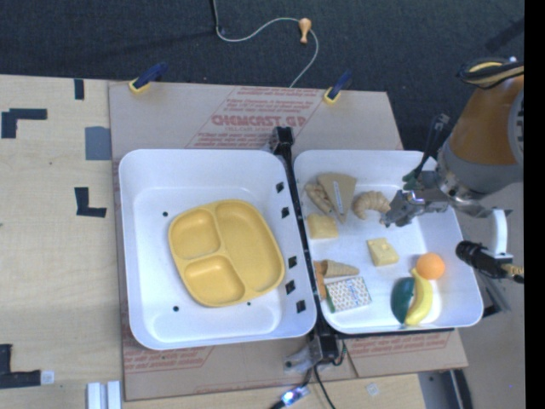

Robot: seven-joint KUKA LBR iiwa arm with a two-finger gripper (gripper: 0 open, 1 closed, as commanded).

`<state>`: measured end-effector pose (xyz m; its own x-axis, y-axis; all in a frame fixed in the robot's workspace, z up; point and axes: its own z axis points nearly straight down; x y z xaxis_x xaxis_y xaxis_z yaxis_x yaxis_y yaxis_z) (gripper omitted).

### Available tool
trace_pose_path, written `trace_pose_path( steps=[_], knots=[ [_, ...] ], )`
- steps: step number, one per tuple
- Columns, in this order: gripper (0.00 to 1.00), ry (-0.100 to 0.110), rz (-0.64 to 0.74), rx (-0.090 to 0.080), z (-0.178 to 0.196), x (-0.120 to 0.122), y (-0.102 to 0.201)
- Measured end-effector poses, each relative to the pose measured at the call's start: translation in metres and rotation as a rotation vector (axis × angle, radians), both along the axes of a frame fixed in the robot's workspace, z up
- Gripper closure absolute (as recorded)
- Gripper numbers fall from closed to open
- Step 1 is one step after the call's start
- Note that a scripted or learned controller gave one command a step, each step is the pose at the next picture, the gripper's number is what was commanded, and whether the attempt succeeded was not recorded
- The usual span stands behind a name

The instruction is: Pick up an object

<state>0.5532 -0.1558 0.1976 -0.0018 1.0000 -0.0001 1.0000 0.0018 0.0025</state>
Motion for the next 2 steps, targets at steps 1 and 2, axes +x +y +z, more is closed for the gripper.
trace_pose_path(
  steps=[1, 2],
  knots=[
    [1.0, 0.001, 0.0, 0.0, 0.028, 0.001, 0.001],
    [1.0, 0.003, 0.005, 0.001, 0.026, 0.028, 0.056]
  ],
)
